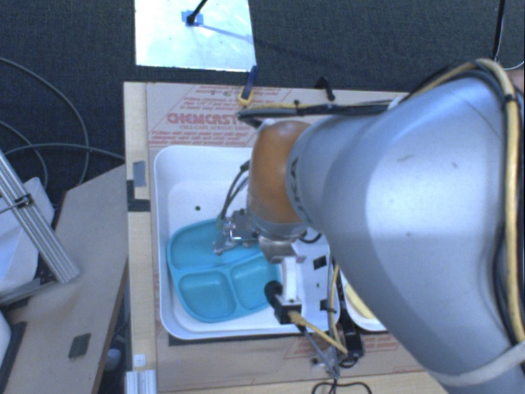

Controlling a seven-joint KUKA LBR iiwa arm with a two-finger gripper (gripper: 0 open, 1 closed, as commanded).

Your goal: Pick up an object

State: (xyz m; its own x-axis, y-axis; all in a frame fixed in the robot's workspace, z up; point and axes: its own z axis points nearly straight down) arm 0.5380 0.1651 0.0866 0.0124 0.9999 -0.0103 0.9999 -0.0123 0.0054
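Camera view: my claw (234, 235) at the far edge of the blue divided tray (205, 294) in the white bin (184, 179).
The tray lies in the bin's near half, close to its left wall. Its compartments spread from my claw toward the bin's near left corner, so most of it lies to my near-left rather than squarely beneath me. I cannot judge its long axis, since my arm (410, 220) covers the side toward the bin's right wall. Whether my claw is open or closed I cannot tell, nor whether it touches the tray's rim.
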